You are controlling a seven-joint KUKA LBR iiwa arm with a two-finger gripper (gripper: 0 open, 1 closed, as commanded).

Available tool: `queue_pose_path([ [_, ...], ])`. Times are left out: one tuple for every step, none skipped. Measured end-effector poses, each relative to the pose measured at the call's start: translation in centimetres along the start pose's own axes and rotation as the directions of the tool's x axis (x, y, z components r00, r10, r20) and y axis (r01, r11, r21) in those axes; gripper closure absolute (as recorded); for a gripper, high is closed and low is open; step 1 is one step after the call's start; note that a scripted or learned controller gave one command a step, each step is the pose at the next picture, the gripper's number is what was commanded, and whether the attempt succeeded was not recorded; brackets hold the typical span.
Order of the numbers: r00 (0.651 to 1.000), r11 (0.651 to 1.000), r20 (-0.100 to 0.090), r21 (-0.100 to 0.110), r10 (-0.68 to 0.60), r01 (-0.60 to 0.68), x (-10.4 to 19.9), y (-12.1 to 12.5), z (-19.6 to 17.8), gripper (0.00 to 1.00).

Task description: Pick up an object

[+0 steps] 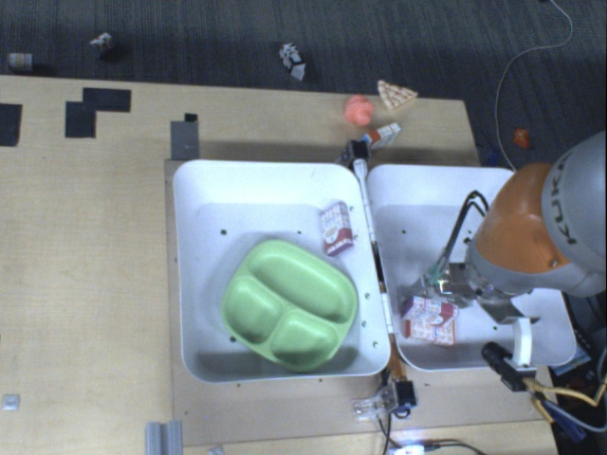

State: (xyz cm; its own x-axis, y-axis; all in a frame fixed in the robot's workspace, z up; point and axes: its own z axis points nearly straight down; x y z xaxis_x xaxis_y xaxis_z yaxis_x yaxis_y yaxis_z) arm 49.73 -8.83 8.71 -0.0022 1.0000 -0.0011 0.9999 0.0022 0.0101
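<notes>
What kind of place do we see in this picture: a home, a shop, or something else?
Most likely a robotics lab set up for grasping trials. A grey and orange arm reaches over two white bins on a wooden bench, small objects such as a green divided tray lie inside, and cables run across the carpet.

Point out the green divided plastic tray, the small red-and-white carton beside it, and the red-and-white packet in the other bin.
green divided plastic tray (289, 303), camera view, on its central ridge
small red-and-white carton (336, 228), camera view, on its front face
red-and-white packet (430, 318), camera view, on its middle
</notes>
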Motion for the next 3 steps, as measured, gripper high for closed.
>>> queue_pose_path([
  [1.0,1.0,0.001,-0.007,-0.001,0.001,0.0,0.2,-1.1,1.0],
  [1.0,1.0,-0.002,0.005,-0.003,0.003,4.7,5.6,-10.1,1.0],
  [1.0,1.0,0.0,0.006,-0.001,0.001,-5.0,14.0,-12.9,1.0],
])
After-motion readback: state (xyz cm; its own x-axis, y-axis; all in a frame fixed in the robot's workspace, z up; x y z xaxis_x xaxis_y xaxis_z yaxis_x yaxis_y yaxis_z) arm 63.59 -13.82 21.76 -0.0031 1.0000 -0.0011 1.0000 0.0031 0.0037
